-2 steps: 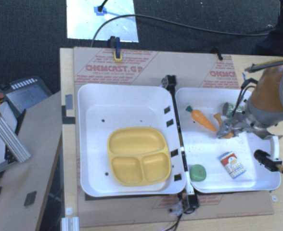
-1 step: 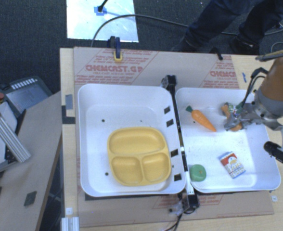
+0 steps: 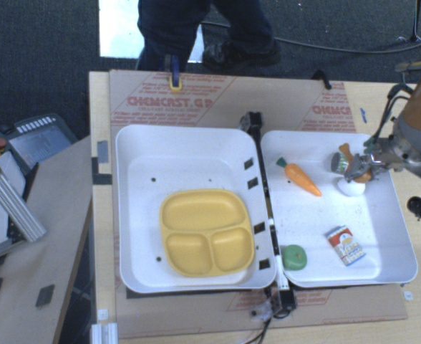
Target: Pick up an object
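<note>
Right of the toy carrot (image 3: 301, 178), hand (image 3: 355, 169) sits low over a white egg-shaped piece (image 3: 351, 188) in the right bin (image 3: 389, 267); grip state can't tell. Risk: round piece rolls away, hand comes up empty.

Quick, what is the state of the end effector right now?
End effector: low over the right bin, by a white object; open or closed cannot be told.

Light wooden bench (image 3: 99, 192) under a printed cardboard sheet (image 3: 196, 99). On the sheet, two shallow white bins side by side: left bin (image 3: 135, 192), right bin (image 3: 389, 228).
</note>
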Available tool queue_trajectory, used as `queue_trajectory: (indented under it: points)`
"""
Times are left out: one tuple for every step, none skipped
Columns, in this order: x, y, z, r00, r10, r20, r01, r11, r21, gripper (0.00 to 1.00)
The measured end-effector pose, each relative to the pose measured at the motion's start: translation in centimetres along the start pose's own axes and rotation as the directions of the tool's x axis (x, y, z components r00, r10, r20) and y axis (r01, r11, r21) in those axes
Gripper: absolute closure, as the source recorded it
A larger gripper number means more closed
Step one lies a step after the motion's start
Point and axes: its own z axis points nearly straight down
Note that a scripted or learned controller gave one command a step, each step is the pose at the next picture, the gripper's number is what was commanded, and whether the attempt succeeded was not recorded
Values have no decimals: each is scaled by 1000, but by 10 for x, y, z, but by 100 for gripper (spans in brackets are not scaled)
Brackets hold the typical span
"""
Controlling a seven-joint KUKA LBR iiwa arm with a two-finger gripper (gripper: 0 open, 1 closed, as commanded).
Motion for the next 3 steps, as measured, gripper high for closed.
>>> queue_trajectory:
  points:
    - [8,-1,-59,1000,-2,0,2,1000,-1,100]
    - [52,0,-57,1000,-5,-4,5,1000,5,100]
    - [102,-3,-45,1000,-6,-4,6,1000,5,100]
